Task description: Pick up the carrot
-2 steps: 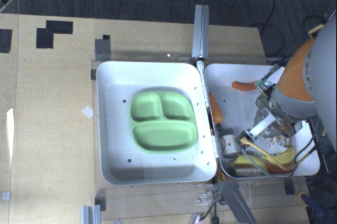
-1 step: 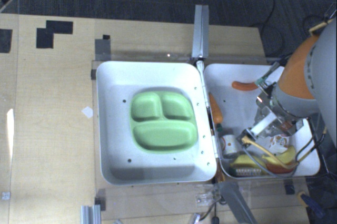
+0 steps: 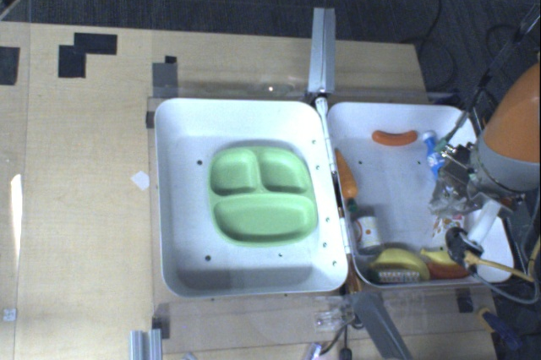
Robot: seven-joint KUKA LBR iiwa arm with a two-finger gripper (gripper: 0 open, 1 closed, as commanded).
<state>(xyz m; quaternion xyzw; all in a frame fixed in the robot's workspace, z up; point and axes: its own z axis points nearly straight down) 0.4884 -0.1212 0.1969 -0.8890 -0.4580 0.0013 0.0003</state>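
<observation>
The slim orange carrot with a green stem end (image 3: 345, 178) lies in the right shallow white bin (image 3: 397, 198), pressed along its left wall beside the divider, with the stem end pointing toward the near side. Just below it stands a small white cylindrical can (image 3: 367, 229). At the far side of the same bin rests an orange-red sausage-shaped piece (image 3: 395, 138), and along the near wall sit a yellow banana-like piece (image 3: 400, 259) and a red and yellow item (image 3: 444, 264) (too jumbled to name more closely).

The left shallow white bin (image 3: 182, 206) holds a pale green plastic plate with three compartments (image 3: 262, 193), lying near its middle.

The grey arm with its orange band (image 3: 517, 130) comes in over the right bin's right edge. The gripper (image 3: 452, 198) hangs there among cables and fittings, well apart from the carrot; how far open it stands cannot be told, and nothing is seen in its grasp. Both bins rest on the pale wooden surface (image 3: 76, 181).
</observation>
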